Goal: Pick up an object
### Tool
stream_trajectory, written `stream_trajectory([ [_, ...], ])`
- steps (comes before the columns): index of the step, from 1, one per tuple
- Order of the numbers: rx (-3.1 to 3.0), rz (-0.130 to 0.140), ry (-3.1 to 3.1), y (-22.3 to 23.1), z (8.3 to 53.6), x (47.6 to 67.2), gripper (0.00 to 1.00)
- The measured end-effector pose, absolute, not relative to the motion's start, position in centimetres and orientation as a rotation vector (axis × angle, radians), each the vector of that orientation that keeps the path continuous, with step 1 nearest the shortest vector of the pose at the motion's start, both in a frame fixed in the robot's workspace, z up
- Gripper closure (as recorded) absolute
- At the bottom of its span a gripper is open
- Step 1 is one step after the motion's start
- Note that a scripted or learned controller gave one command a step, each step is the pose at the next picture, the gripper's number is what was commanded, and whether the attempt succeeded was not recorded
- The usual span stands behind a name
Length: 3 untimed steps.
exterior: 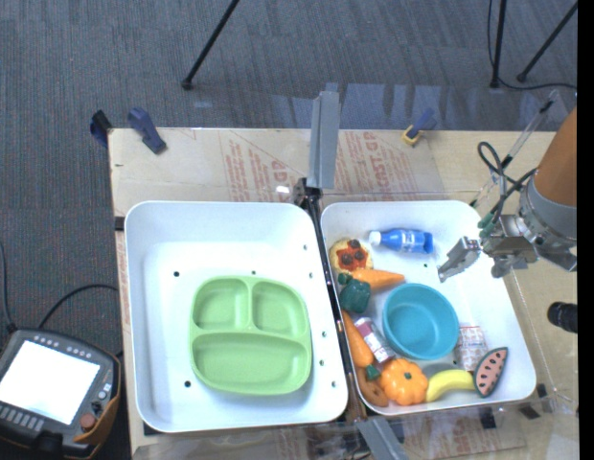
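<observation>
Gripper (pixel 479 255), jaws spread and empty, poised above the right bin (pixel 423 206). At its 7 o'clock, the blue bowl (pixel 421 320); at 9 o'clock, the blue bottle (pixel 402 241); at 6 o'clock, the watermelon slice (pixel 490 371) beside the banana (pixel 448 383). Probable risk: close crowding deflects a finger, so the jaws close on nothing.

1. Lay open along the upper right of the right bin (pixel 426 205), past the blue bottle (pixel 402 241): bare white floor.
2. Stood crowded toward the bin's lower left: blue bowl (pixel 420 320), carrot (pixel 379 280), pumpkin (pixel 403 379), banana (pixel 448 383), watermelon slice (pixel 490 370), packed close.
3. Took up the middle of the left bin (pixel 153 228): green divided plate (pixel 249 334), bare floor all round it.
</observation>
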<state>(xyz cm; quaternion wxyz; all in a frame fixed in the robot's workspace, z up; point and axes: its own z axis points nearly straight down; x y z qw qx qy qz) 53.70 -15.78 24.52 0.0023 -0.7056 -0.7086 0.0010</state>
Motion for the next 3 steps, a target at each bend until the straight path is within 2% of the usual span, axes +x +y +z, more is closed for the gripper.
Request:
stream_trajectory([
  [1,-1.985,-0.002,-2.434,-13.3,10.5,48.3,0.00],
  [2,-1.998,0.000,-2.423,-12.2,8.7,51.7,0.00],
  [3,-2.005,0.001,-2.411,-12.4,9.6,51.6,1.00],
])
